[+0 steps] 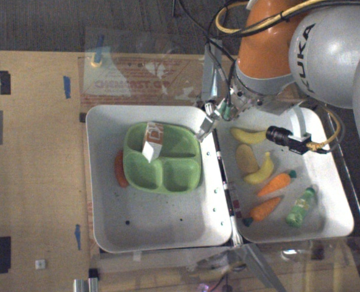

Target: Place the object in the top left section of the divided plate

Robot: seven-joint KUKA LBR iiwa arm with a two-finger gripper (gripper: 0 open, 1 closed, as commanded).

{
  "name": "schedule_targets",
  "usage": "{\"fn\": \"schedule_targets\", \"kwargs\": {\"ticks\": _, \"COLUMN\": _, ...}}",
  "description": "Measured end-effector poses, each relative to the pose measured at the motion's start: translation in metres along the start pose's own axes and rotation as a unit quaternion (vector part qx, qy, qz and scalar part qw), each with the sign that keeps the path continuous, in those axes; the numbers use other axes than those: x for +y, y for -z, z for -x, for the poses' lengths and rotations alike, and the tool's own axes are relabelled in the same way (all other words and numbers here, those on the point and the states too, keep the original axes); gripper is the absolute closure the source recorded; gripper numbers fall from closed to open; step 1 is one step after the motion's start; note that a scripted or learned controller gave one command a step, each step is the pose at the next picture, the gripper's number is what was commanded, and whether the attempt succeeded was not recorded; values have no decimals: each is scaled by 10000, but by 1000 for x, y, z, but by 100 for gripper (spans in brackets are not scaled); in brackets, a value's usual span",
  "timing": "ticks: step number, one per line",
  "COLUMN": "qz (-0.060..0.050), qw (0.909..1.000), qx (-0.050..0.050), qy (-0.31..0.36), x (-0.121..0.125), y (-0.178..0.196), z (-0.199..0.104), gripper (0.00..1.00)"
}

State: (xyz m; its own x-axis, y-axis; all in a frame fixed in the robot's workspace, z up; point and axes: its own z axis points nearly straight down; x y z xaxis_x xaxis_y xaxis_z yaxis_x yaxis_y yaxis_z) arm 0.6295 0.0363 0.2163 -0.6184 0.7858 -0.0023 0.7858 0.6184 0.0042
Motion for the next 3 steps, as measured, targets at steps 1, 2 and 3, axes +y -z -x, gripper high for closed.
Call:
{"fn": "schedule_targets", "kwargs": {"ticks": 1, "qz": -10, "qw": 9987, "qx": 7, "qy": 509, "x": -36, "y": -31, "z": 23, "gripper": 0}}
{"fn": "schedule_targets", "kwargs": {"ticks": 2, "qz": 9, "qw": 9858, "qx": -17, "qy": 1681, "x": -31, "y": -22, "z": 91, "gripper": 0}}
{"fn": "schedule_targets", "kwargs": {"ticks": 3, "qz": -2, "qw": 9857, "qx": -6, "qy": 1687, "x": -93, "y": -18, "z": 108, "gripper": 0}}
